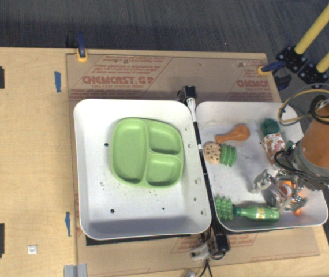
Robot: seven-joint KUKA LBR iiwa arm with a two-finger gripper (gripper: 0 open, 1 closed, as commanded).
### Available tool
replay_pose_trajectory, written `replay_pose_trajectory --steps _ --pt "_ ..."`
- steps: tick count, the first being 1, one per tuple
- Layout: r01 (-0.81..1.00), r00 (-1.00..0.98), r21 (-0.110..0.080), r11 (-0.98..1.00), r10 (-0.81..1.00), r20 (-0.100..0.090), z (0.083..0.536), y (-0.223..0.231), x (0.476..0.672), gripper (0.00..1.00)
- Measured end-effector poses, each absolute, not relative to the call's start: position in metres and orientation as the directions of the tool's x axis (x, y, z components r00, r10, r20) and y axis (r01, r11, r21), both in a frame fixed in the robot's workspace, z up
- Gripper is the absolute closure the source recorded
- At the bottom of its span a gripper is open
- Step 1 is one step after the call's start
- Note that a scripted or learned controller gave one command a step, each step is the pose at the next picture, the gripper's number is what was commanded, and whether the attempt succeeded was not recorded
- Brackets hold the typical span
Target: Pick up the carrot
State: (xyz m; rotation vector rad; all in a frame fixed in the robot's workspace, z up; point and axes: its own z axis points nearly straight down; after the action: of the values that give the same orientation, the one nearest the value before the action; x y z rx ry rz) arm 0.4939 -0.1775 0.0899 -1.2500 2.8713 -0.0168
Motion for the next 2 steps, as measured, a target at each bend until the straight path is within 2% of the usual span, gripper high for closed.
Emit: replay_pose_trajectory --steps 1,2 --pt "-0.73 -0.683 -0.017 0.683 -0.73 -0.008 0.1019 -0.1768 0.4957 1.0" --pt "-0.73 -0.683 -0.017 0.683 -0.73 -0.008 0.1019 -0.1768 0.4957 0.0"
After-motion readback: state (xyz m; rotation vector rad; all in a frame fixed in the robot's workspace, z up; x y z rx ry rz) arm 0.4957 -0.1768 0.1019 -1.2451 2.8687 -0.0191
